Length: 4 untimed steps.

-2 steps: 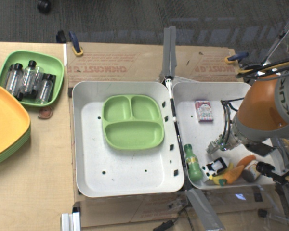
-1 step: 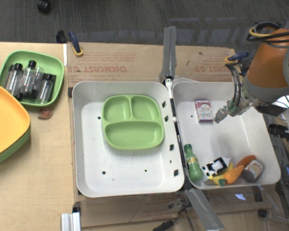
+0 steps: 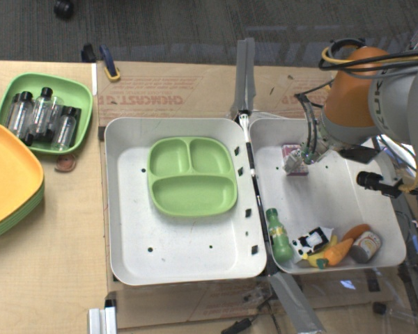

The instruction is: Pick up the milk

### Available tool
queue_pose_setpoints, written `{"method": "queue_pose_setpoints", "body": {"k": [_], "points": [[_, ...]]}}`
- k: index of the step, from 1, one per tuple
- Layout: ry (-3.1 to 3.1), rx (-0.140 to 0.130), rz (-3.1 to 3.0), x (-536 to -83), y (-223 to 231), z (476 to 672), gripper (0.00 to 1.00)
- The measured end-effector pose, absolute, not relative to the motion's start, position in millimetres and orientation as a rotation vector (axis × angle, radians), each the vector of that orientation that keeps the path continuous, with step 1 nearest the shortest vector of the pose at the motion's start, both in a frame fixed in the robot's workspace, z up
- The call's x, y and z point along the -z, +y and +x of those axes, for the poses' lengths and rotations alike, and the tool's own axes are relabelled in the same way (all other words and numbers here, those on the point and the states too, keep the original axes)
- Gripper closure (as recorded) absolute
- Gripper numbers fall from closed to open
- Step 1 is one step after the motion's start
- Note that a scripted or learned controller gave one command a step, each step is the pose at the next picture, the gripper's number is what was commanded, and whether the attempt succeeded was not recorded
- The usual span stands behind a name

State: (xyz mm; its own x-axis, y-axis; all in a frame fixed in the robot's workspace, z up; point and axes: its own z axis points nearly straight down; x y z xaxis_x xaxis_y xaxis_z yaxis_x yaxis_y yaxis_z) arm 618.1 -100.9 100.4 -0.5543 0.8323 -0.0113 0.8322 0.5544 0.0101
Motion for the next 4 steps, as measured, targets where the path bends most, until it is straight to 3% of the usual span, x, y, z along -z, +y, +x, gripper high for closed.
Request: {"method": "queue_pose_setpoints", "body": {"k": [1, 2, 3, 4], "points": [[2.791, -0.005, 1.42, -100, -103, 635.6, 1.0], [2.916, 0.001, 1.161, -192, -56, 638.5, 1.0], [2.946, 0.001, 1.087, -192, -19, 633.9, 1.0], [2.803, 0.003, 1.419, -191, -43, 612.1, 1.0]]}}
